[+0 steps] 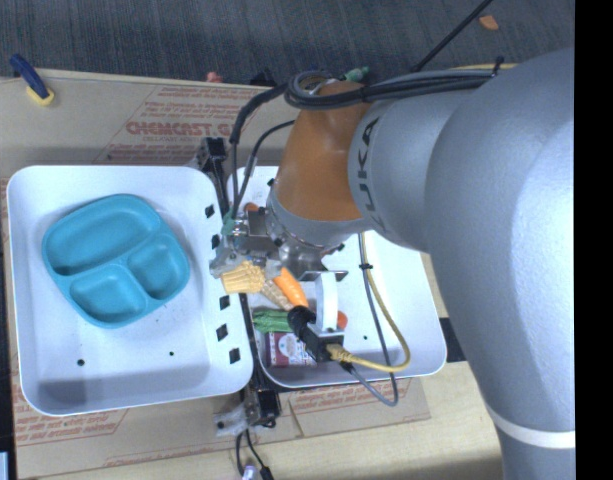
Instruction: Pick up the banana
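Banana: I can't tell for sure which item it is. The only yellow candidate is a pale yellow ribbed piece at the left edge of the right bin, next to the wall shared with the other bin. An orange carrot-like piece touches it on its right side. Just below those lie a green item and then a dark red box near the bin's front wall.

My gripper sits low over this cluster, directly above the yellow piece and close to it. I can't tell how far open it is or whether it has hold of anything, because the wrist hardware blocks that spot. My arm covers most of the right bin, and a yellow cable loops over the front rim.

The left bin holds a blue divided tray, well apart from my gripper. Both bins rest on brown cardboard.
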